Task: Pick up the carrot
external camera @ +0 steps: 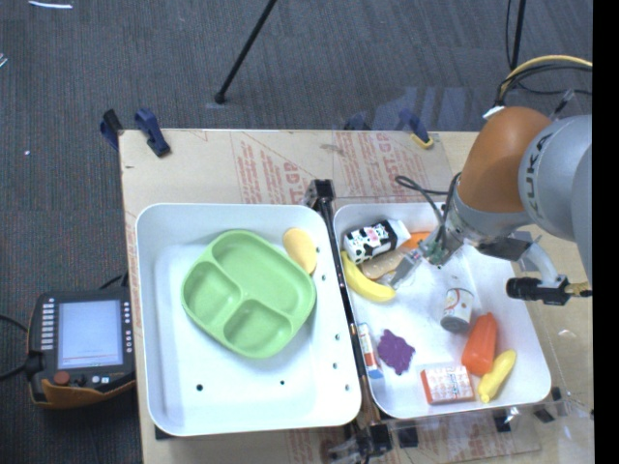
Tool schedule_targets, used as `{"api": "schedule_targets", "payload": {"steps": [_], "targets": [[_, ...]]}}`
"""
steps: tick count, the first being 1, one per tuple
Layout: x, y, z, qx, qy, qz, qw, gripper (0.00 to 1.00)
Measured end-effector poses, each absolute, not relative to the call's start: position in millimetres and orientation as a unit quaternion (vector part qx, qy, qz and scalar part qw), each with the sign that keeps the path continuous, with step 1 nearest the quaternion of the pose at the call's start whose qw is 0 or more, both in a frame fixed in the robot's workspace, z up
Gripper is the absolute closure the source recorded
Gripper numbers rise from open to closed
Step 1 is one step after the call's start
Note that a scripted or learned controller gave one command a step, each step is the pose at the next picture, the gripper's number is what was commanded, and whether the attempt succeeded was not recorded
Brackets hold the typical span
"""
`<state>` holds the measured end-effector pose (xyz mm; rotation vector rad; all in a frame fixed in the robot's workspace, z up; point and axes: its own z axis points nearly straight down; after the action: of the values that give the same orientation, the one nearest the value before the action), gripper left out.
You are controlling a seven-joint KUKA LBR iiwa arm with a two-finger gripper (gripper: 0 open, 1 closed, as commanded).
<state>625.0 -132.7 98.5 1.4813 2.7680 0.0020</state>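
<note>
While the grey arm reaches in from the right, its gripper (414, 262) hangs low over the far left part of the right bin (538, 354), just beside a brown bun-like piece (389, 262) and a banana (368, 281); whether it is released or clenched cannot be told from this slanted view, and nothing can be seen held in it. The likeliest carrot (481, 344), a stubby orange shape, lies toward the near right of the same bin, well apart from the gripper, touching a yellow corn-like piece (496, 375) on its near side and close to a small can (456, 309). A small orange sliver (417, 241) shows right at the gripper; what it is cannot be told.

To do this step well, the gripper would probably need to move nearer and rightward, line up across the carrot's narrow width, and come down on its middle, clear of the can and the yellow piece.

Counted: two white bins; one green divided plate (250, 293) and one yellow fruit (301, 249) in the left bin (155, 356); in the right bin, one banana, one cow-patterned toy (370, 241), one can, one purple grape bunch (395, 351), one orange-and-white box (447, 385), one marker (368, 348).
</note>
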Motion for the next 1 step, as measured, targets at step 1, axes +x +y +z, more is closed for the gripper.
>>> {"api": "schedule_targets", "payload": {"steps": [1], "targets": [[588.4, -181.6, 87.4, 0.514, 0.858, -0.0005, -0.001, 0.0]]}}
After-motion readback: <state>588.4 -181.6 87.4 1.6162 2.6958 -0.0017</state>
